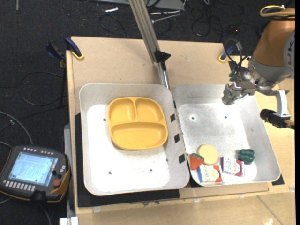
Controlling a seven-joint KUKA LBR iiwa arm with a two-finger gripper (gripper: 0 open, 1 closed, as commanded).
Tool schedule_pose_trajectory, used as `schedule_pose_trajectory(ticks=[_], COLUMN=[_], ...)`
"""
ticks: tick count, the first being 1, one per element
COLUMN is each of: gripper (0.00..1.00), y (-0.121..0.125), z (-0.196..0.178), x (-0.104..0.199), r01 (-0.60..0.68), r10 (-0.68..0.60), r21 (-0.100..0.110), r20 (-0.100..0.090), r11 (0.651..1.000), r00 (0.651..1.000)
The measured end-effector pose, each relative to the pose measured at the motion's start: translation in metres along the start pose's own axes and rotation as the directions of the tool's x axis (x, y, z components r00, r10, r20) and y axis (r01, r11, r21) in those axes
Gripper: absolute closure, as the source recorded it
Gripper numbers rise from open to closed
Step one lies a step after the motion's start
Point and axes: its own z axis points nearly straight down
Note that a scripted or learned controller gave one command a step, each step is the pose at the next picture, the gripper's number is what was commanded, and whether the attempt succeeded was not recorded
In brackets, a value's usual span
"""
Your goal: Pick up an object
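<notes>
My gripper (pixel 229 97) hangs over the far right part of the right bin (pixel 220 121), well above the floor, with nothing seen between its fingers. Several small objects lie along that bin's near edge: a red strawberry-like piece (pixel 195 160), a pale round cookie (pixel 208 154), a red and white carton (pixel 210 174), a small red and white packet (pixel 232 166) and a green piece (pixel 246 155). They sit far below the gripper in the view, none touching it.
A yellow divided plate (pixel 138 123) rests in the left bin (pixel 93 172). A metal pole (pixel 147 27) slants down to the bins' shared far edge. A teach pendant (pixel 33 171) lies off the bench at lower left.
</notes>
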Motion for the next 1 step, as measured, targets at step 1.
schedule_pose_trajectory(ticks=[1], gripper=[1.00], y=[0.0014], z=[-0.0333], x=[0.0001], r01=[0.000], r10=[0.000], r21=[0.003], r20=[-0.001], r11=[1.000], r00=[1.000])
